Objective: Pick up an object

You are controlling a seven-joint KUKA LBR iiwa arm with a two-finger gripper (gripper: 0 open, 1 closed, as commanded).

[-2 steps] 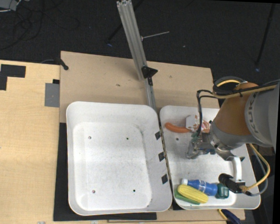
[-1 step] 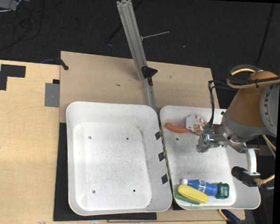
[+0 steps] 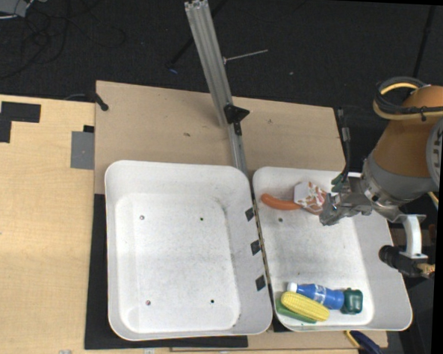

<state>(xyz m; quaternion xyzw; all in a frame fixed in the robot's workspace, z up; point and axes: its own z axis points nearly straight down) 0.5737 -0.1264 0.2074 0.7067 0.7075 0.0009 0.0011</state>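
White and red, a small crumpled packet (image 3: 310, 194) lies near the far edge of the right bin (image 3: 329, 254), with an orange sausage-shaped piece (image 3: 278, 203) just beside it on the left. At the near end of that bin a yellow corn cob (image 3: 304, 308) rests against a blue bottle (image 3: 326, 296) that ends in a green cap (image 3: 352, 301). The left bin (image 3: 173, 252) sits alongside, its white floor speckled. Both rest on a pale wooden bench (image 3: 33, 198), with a slanted metal rail (image 3: 213, 75) and dark floor beyond. The gripper (image 3: 331, 215) hangs low over the right bin, just right of the packet; whether its tips are apart or together I cannot tell, and nothing is visibly held.
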